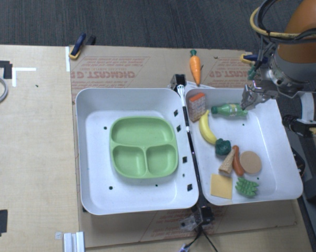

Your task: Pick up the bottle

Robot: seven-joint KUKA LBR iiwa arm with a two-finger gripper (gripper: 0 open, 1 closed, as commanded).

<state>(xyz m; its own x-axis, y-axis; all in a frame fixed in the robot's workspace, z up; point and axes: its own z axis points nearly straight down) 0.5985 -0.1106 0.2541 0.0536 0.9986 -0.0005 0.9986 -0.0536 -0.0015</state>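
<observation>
One green bottle point(228, 110) flat, long axis left-right, cap leftward.

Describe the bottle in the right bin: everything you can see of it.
The bottle is small and green, with a paler band around its middle, and looks like toy plastic. It lies on its side near the far wall of the right bin, its length running roughly left to right. The hand sits at its right end; whether it grips the bottle cannot be told. The carton stands to its left and the banana curves just below it, both apart from it.
</observation>
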